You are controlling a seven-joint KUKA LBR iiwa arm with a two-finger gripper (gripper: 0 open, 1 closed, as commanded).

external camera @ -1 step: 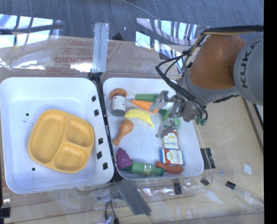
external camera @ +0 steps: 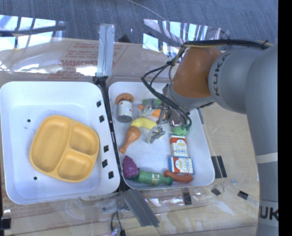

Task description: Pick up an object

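Observation:
My gripper (external camera: 157, 132) hangs low over the middle of the right bin (external camera: 205, 151), under the arm's orange band. It sits just right of a yellow banana (external camera: 143, 123) and a toy drumstick (external camera: 130, 139). A green piece (external camera: 181, 129) lies close to its right, and a small orange piece (external camera: 157, 113) just behind it. I see nothing lifted clear of the bin floor. The wrist hides whatever lies directly behind the gripper.
The right bin also holds a tin can (external camera: 125, 110), purple grapes (external camera: 130, 167), a green bottle (external camera: 153, 177), a red sausage (external camera: 179, 177) and two small cartons (external camera: 179, 145) (external camera: 181, 164). A yellow divided plate (external camera: 63, 148) lies in the left bin (external camera: 18, 102).

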